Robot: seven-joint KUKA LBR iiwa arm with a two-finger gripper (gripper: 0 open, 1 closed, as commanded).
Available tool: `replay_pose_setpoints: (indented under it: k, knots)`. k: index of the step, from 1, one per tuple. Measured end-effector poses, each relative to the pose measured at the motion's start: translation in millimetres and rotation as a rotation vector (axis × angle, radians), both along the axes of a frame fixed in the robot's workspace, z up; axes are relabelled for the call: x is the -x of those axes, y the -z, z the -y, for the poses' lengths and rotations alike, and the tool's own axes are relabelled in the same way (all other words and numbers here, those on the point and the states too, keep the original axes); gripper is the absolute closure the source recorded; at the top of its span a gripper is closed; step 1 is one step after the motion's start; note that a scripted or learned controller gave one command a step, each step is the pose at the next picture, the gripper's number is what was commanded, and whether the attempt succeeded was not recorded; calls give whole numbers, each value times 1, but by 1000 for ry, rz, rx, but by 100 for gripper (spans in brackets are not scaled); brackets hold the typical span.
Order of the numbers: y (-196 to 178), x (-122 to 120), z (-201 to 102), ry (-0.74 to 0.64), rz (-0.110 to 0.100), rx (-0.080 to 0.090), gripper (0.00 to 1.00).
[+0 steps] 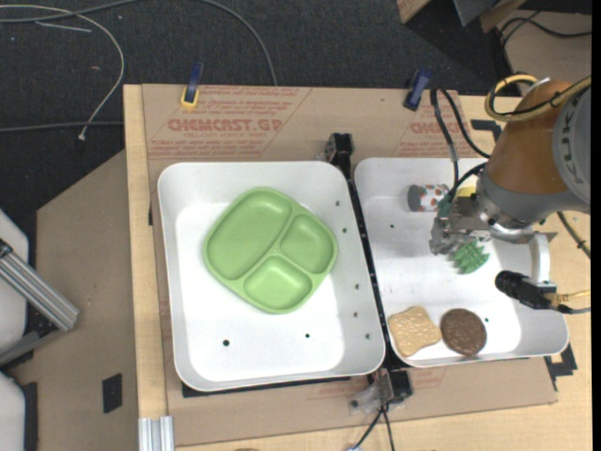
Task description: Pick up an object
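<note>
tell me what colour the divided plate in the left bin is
Light green. The divided plate shows plainly in the camera view.

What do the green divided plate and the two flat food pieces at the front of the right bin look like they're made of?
Green divided plate: likely molded plastic, matte with a soft sheen, uniform colour. Tan bread slice and brown round cookie: probably toy plastic or rubber, with speckled, dull surfaces; too small to be sure.

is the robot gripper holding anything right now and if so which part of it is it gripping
It cannot be told. The gripper is low in the right bin, right beside a small green object, but the view does not show that object between its fingers.
</note>
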State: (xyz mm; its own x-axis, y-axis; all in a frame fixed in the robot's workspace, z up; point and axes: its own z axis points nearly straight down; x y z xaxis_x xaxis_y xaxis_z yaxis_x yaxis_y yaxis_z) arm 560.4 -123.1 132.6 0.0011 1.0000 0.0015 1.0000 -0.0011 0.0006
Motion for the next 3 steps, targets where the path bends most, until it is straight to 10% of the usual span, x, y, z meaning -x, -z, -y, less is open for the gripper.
replay_pose_setpoints:
  k: [3]
  knots:
    - [-136, -9, 4, -2, 3, 2, 100]
